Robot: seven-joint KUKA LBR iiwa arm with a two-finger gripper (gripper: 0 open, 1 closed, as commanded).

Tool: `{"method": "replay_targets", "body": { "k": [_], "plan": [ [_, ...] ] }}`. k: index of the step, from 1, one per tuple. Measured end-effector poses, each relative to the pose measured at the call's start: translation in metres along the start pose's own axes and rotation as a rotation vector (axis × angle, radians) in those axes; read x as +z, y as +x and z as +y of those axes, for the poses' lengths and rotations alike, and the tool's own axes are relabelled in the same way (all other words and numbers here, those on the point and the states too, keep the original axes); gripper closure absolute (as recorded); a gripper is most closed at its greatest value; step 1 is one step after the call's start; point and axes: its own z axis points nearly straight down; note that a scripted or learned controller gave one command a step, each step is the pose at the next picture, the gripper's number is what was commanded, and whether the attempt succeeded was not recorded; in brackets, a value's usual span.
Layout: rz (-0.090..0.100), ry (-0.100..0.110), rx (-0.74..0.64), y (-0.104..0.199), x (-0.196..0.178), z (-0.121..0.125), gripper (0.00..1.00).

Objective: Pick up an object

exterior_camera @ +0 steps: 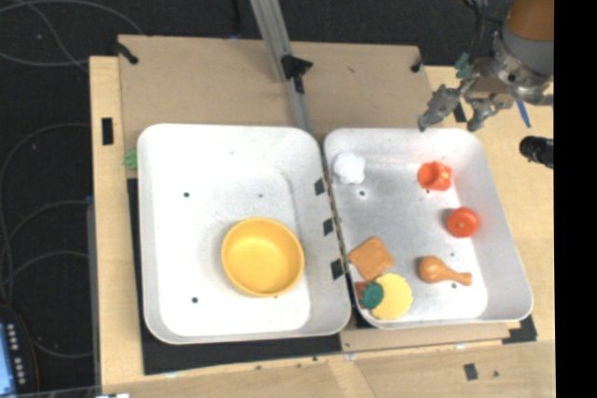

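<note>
The claw (455, 112) hangs above the right bin's (499, 294) far rim, fingers apart, holding nothing. The nearest object, an orange-red piece (434, 175), lies in that bin, just nearward and slightly left of the claw.

The bench (205, 79) is a tan board. Two white bins rest on it side by side: the left bin (187, 163) at 9 o'clock, the right bin (392, 163) at 3 o'clock, their inner edges touching.
</note>
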Motion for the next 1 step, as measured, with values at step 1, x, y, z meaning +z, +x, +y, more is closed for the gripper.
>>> {"method": "replay_targets", "body": {
  "k": [1],
  "plan": [
    [-0.001, 0.000, 0.000, -0.0006, -0.0001, -0.0002, 0.00]
  ]
}}
